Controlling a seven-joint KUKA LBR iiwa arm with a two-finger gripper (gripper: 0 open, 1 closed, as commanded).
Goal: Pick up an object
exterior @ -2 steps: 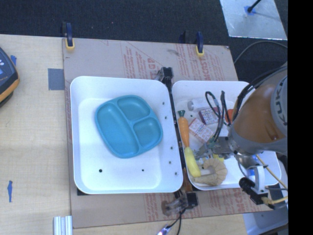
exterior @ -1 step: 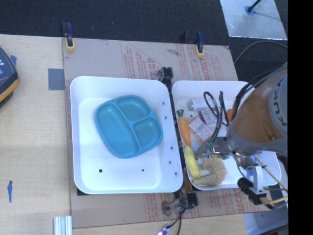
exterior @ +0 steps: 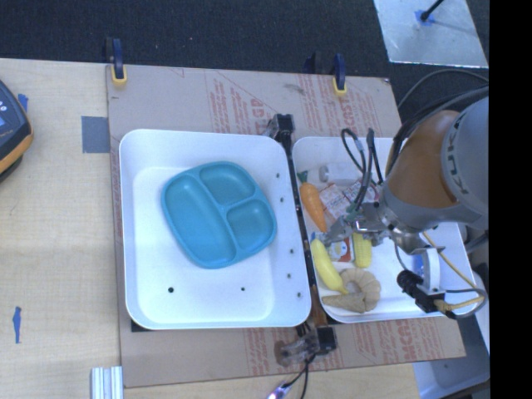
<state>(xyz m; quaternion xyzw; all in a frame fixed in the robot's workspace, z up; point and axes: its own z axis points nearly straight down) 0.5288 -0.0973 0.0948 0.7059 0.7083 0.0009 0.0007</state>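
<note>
Yellow plastic banana (exterior: pixel 327 266) lay tight beside the corn piece (exterior: pixel 362 250) in your right bin (exterior: pixel 449 306); gripper (exterior: pixel 353 227) hovered there, grip state unreadable, and crowding could've spoiled the grab.

A pale wooden bench (exterior: pixel 58 256) filled the lower view, with a brown cardboard sheet (exterior: pixel 216 106) laid over it and held by yellow-and-blue clamps (exterior: pixel 117 63) along its far edge. Beyond lay dark carpeted floor (exterior: pixel 208 15), where a light grey square mat (exterior: pixel 428 23) sat at upper right
</note>
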